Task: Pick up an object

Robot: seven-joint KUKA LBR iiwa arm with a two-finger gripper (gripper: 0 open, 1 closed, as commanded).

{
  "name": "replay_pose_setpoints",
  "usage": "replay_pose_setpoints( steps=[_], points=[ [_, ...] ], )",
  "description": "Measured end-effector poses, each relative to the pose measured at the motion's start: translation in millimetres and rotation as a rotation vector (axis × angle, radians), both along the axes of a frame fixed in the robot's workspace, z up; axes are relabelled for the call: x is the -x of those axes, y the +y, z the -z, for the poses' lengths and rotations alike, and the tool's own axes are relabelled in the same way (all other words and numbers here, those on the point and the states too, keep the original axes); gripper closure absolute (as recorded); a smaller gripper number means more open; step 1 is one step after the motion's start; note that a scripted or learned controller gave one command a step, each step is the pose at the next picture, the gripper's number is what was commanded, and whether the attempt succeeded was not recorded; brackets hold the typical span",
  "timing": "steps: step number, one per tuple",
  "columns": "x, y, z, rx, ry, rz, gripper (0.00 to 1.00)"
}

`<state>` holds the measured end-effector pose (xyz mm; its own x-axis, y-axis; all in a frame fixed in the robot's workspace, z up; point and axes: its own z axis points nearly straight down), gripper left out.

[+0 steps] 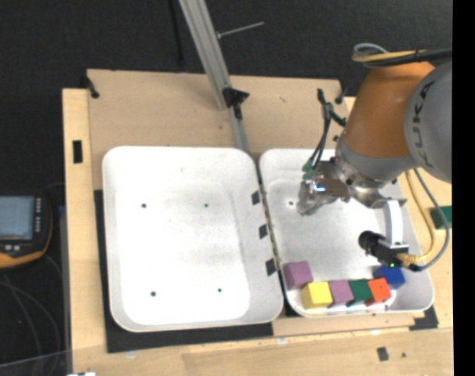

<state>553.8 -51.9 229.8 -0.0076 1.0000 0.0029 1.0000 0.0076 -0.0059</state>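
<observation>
Fingers (310,202) blurred, state unclear

- One fixed camera is looking down from above the table (183,104), tilted at a slant rather than straight overhead.
- It is sitting far enough back to be taking in both white bins whole: left bin (183,233), right bin (281,167).
- It is also catching dark floor past the table's far and left edges.
- The arm (394,116) is entering from the frame's right and is looming large, being nearer the lens than the bins.
</observation>
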Motion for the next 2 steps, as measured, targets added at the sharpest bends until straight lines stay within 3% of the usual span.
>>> replay_pose_setpoints(
  steps=[1, 2],
  points=[
    [22.5, 62.9, -30.7, 0.0, -0.009, -0.002, 1.0],
    [8.9, 129.3, -0.4, 0.001, -0.002, 0.0, 1.0]
  ],
)
